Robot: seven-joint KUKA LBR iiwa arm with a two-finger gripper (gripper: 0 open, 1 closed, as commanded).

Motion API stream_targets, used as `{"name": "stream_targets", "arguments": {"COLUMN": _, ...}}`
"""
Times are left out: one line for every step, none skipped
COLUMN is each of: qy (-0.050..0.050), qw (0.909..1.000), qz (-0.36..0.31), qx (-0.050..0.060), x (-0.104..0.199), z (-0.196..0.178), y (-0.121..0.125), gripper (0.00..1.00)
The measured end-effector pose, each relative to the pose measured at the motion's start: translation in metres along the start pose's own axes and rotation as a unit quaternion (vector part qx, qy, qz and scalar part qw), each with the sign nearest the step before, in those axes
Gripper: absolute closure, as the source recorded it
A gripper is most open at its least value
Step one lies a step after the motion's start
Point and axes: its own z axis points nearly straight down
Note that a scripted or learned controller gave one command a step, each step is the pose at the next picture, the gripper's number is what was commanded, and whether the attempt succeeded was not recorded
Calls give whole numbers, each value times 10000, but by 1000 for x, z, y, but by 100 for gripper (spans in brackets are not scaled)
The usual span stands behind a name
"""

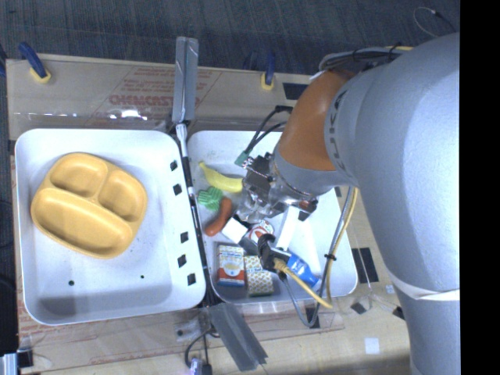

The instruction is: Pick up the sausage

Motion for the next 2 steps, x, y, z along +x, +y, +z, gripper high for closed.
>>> {"name": "stream_targets", "arguments": {"qy": -1, "qw": 10000, "qz": 0, "qx": 1, "x": 0, "z": 0, "y": 0, "gripper": 0}}
{"name": "stream_targets", "arguments": {"qy": 5, "qw": 10000, "qz": 1, "qx": -33, "x": 104, "z": 9, "y": -30, "gripper": 0}}
